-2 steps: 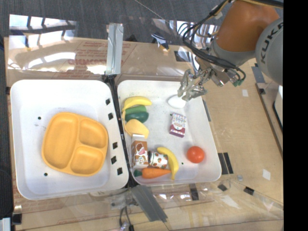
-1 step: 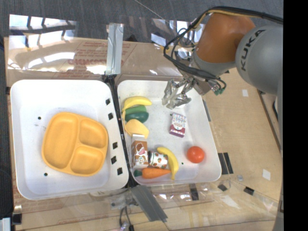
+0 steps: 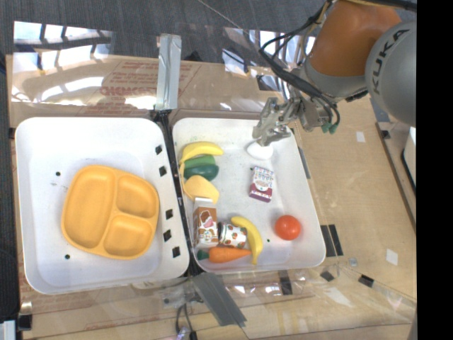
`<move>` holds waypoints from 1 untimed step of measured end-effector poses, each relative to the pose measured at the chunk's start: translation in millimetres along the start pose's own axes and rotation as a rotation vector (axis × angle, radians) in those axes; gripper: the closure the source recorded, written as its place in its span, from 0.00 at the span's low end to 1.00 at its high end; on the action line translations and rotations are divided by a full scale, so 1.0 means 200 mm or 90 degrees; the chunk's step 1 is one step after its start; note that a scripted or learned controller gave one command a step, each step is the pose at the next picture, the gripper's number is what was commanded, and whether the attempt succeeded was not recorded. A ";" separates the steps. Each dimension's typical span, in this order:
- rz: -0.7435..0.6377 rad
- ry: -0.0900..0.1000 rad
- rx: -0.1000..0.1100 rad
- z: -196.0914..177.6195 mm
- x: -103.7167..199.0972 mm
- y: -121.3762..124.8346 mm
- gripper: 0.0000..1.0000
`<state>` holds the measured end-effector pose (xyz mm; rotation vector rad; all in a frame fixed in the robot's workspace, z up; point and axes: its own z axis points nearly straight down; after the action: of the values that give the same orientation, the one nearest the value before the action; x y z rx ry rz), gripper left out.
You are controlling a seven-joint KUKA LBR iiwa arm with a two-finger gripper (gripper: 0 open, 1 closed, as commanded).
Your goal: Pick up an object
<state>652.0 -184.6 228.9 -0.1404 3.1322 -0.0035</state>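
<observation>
Bench (image 3: 354, 190): light wood top, brown cardboard sheet (image 3: 106, 83) laid under the far side of both bins, shiny clear film over it catching glare. Dark floor beyond the far edge.

Grey arm with orange band (image 3: 354, 34) comes in from upper right, black cables looped at the wrist.

Left shallow white plastic bin (image 3: 35, 154): holds one yellow three-compartment plastic tray (image 3: 110, 211).

Right shallow white plastic bin (image 3: 311, 239): yellow toy banana (image 3: 200, 149) by the far-left side, green toy pepper (image 3: 201, 167) touching it, yellow wedge-shaped toy (image 3: 201, 188) just below. Near edge: brown-and-white small carton (image 3: 205, 227), second yellow banana (image 3: 250, 236), orange toy carrot (image 3: 226, 255), bunched together. Red toy tomato (image 3: 287, 227) apart at right. Small red-and-white box (image 3: 262, 183) mid-bin.

Metal two-finger gripper (image 3: 267, 134) sits at the bin's far-right corner, over a small white object (image 3: 259, 149). Can't tell whether it is spread or closed, or gripping anything.
</observation>
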 end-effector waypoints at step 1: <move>-0.098 0.004 -0.002 0.16 0.17 -0.11 1.00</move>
<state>620.2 -209.6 197.3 -0.3813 3.1181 -0.0003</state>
